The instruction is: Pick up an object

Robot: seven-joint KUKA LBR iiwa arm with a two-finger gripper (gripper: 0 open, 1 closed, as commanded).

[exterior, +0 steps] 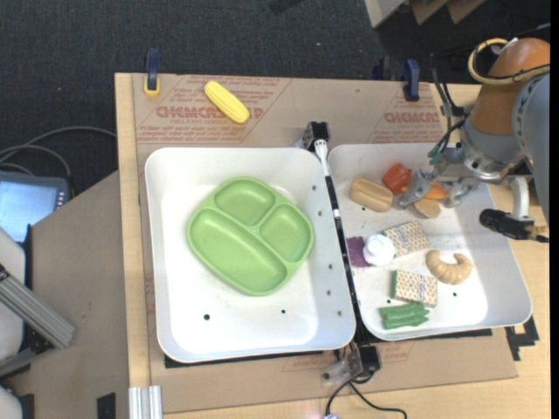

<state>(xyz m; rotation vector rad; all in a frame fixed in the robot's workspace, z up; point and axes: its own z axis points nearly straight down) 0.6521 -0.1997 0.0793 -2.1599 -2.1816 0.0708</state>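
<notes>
While the arm (502, 103) reaches in from the right, its gripper (434, 186) sits low over the far part of the right bin (507, 299), and whether it is open or closed I cannot tell. Just beside the gripper lie a red piece (396, 177), a small orange-tan piece (427, 207) and a tan bread roll (372, 195), all crowded close together near the bin's far left area. Nearer in the same bin are a white round thing (380, 250) touching a purple piece (355, 251), a patterned cracker-like block (406, 236), a croissant (449, 266), a second patterned block (415, 287) and a green item (403, 316) by the near rim. Open floor in that bin lies along its right side and near right corner. The left bin (175, 312) holds a green divided plate (250, 234) set about its middle, with bare white room all around it, widest toward the near edge. On the desk (131, 234), far of the left bin and well apart from both bins, a yellow corn cob (226, 101) lies tilted
</notes>
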